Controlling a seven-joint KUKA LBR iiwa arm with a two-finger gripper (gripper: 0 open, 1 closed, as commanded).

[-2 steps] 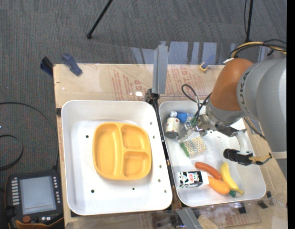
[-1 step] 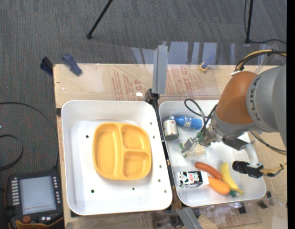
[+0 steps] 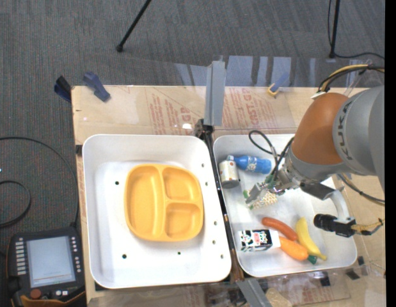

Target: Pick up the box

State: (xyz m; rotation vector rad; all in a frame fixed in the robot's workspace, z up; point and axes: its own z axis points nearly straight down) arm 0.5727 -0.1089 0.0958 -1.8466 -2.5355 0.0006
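Bench: we see a brown board top [image 3: 153,107] with red print, bearing two shallow white bins side by side, a grey upright post between them at the far edge.
Left bin [image 3: 98,171]: we note smooth white plastic with rounded corners and small dark holes in the floor. It holds one glossy yellow divided plate [image 3: 164,202], rounded-square, three compartments, lying flat.
Right bin [image 3: 341,251]: same white plastic. We count a short silver can [image 3: 228,173] on its side near the left wall, a blue bottle [image 3: 254,164] lying just beyond it, an orange-red sausage shape [image 3: 279,226], a carrot [image 3: 293,249], and a curved yellow banana [image 3: 308,236], these three close together at the near right.
Box [image 3: 258,240]: we find a small white carton with black blotches, lying on its side by the near wall of the right bin, just left of the carrot, apart from the gripper.
Arm: grey with an orange band [image 3: 319,136], reaching in from the right.
Gripper [image 3: 260,197]: low over the middle of the right bin, between can and sausage; we cannot tell how its fingers stand.
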